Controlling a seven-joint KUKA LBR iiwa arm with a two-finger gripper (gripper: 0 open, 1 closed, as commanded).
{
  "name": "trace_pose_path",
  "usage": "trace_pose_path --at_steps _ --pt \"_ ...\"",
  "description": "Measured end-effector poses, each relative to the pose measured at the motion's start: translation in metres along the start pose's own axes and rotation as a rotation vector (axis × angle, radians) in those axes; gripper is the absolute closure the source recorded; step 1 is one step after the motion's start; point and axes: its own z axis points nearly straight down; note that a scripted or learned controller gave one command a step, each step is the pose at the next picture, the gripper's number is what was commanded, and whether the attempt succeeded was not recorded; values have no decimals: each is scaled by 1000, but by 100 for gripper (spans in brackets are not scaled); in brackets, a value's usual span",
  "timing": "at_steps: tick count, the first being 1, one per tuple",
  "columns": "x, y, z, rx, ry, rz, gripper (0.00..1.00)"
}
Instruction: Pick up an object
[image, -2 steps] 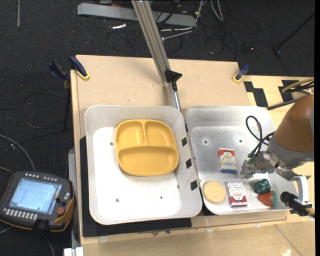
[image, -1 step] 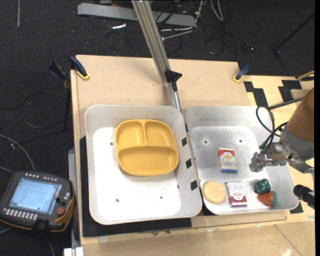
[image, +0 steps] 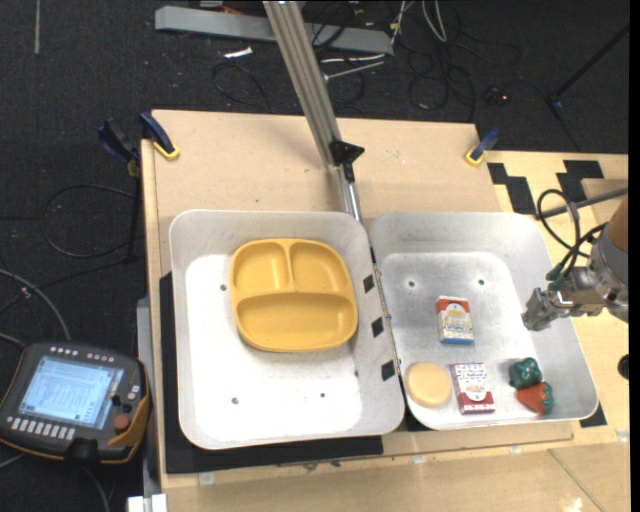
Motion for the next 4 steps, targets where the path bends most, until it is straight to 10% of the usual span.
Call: trace_pose_path --at_steps 1,4 --pt "0 2 -53 -1 0 -2 100" --pt "137 66 -43 3 4 -6 100"
